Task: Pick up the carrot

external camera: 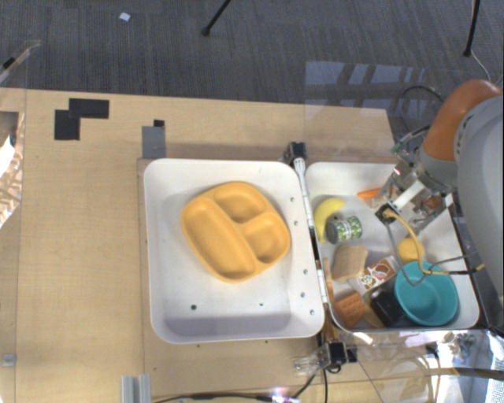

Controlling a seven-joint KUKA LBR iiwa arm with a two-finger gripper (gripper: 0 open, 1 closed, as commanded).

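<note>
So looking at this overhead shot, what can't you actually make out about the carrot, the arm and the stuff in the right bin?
- Carrot: a short orange tip shows in the camera view; the gripper covers the rest.
- The gripper's state: blurred and cluttered by cables, so contact with the carrot can't be told.
- Arm: cut off by the right edge.
- Green can and small carton: labels too small to read.
- Teal bowl: hides whatever lies beneath it in the right bin.

A light wooden desk (pixel 79 260) stands on dark grey carpet (pixel 276 39); black patches (pixel 79 116) mark its far left part, and thin black stand legs (pixel 216 17) cross the carpet
</note>
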